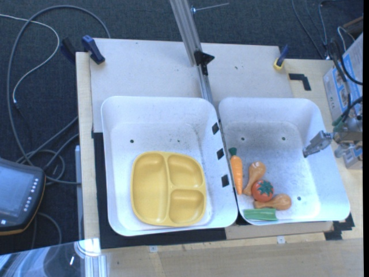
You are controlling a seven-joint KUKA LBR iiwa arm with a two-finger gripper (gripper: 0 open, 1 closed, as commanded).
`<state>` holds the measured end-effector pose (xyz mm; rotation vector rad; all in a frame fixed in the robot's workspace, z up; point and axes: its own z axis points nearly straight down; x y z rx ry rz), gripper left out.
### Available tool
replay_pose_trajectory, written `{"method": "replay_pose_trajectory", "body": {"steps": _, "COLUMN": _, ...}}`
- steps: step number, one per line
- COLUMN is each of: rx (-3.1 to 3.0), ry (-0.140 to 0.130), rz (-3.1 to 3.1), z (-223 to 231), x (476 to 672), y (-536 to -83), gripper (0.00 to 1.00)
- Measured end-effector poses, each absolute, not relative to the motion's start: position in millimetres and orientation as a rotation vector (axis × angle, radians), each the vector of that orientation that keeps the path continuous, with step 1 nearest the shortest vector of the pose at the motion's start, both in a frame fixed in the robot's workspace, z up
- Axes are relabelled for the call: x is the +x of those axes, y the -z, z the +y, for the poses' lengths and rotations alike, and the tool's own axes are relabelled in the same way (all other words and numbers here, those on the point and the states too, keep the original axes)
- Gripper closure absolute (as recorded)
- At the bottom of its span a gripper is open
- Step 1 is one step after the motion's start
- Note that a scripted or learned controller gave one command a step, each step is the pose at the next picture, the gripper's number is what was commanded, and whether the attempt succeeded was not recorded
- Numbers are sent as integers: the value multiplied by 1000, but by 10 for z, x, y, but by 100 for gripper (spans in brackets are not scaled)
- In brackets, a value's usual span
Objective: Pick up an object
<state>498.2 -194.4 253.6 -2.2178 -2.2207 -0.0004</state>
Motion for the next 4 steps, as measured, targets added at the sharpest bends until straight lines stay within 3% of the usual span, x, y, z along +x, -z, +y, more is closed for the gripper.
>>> {"method": "replay_pose_trajectory", "body": {"steps": 1, "rx": -2218, "ry": 0, "rz": -2221, "z": -1945, "x": 4982, "y": -2536, "gripper": 0}}
{"method": "replay_pose_trajectory", "body": {"steps": 4, "rx": -2217, "ry": -3, "rz": -2216, "z": -1916, "x": 4827, "y": -898, "gripper": 0}}
